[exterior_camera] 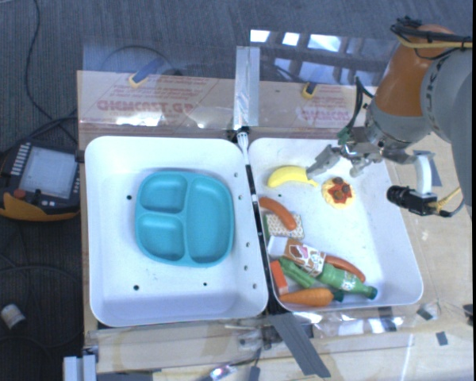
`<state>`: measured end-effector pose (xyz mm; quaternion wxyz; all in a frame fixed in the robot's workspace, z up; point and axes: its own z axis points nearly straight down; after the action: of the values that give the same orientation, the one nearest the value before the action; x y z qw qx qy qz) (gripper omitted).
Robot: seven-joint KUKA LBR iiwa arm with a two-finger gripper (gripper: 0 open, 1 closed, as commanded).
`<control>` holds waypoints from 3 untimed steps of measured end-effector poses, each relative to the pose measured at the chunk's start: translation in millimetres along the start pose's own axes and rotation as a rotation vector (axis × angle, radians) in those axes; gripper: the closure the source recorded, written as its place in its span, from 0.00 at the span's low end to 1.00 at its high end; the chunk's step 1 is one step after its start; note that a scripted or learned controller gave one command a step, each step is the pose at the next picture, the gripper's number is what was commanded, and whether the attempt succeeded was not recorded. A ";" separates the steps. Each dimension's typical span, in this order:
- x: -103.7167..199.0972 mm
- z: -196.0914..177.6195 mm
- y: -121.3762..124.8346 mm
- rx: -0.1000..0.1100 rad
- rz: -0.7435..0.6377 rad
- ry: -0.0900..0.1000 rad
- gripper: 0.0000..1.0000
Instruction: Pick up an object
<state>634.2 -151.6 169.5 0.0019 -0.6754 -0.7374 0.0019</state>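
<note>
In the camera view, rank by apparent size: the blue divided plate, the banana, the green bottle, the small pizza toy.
1. Blue divided plate
2. Green bottle
3. Banana, close to the bottle, so unsure
4. Pizza toy

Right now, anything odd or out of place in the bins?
Nothing is spilled or damaged. The toy food is crowded against the right bin's left wall and near corner, while the blue plate sits bare in the left bin.

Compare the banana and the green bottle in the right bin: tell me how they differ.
The banana is yellow; the green bottle is dark green. The banana is short and curved, while the green bottle is longer and straight. The banana lies apart from other items near the bin's far end, close to the tool; the green bottle sits in the crowded pile at the near end, touching other toys. Both lie flat in the right bin.
</note>
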 end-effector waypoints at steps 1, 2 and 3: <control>-55.3 74.2 -3.0 -0.002 -0.146 0.002 0.00; -54.3 63.5 -0.9 -0.005 -0.148 0.001 1.00; -18.2 -61.9 -48.6 0.001 -0.031 0.000 1.00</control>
<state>587.7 -174.0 231.6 0.0022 -0.6640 -0.7477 0.0022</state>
